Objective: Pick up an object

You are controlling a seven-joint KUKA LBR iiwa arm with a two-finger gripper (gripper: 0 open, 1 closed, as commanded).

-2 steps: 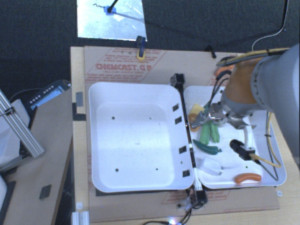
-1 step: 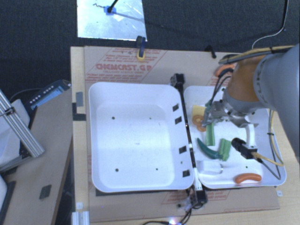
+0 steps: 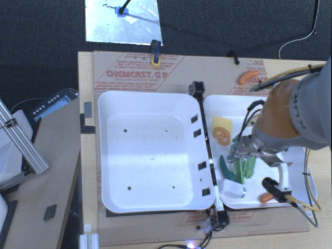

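Camera view: the gripper (image 3: 239, 155) sits low in the right bin (image 3: 298, 193), directly over a bunch of green pieces (image 3: 244, 167), likely lined up to take one; whether anything is clamped I cannot tell. Relative to those green pieces: a yellow block (image 3: 223, 123) with an orange ring (image 3: 222, 135) lies just beyond them, a dark green strip (image 3: 226, 171) touches their left side, a white cup (image 3: 232, 190) sits nearer the camera, crowding the approach. The left bin (image 3: 150, 152) lies well apart.
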